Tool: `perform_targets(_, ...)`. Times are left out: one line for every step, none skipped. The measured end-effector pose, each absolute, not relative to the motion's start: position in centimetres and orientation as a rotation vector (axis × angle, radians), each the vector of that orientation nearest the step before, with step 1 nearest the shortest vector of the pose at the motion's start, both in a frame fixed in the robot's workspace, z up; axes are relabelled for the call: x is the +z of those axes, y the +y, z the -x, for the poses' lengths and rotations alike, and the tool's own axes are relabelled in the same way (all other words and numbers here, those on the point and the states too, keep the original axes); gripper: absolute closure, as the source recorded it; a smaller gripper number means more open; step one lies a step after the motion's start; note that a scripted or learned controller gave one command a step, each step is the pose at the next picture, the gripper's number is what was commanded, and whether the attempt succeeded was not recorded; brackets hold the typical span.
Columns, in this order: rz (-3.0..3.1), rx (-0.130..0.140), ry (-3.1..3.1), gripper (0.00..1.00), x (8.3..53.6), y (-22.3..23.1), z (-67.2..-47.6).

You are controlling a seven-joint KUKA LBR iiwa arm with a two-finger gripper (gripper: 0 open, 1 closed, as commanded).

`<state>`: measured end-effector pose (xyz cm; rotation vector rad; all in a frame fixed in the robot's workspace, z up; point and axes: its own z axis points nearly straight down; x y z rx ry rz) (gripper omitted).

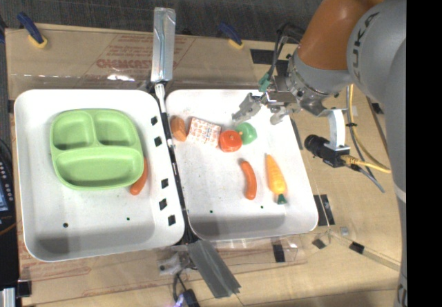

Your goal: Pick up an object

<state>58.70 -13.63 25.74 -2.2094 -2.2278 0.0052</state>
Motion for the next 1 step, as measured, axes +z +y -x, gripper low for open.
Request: perform_targets(2.186,0.007,-2.248,0.00,15.46,-16.83,-52.18)
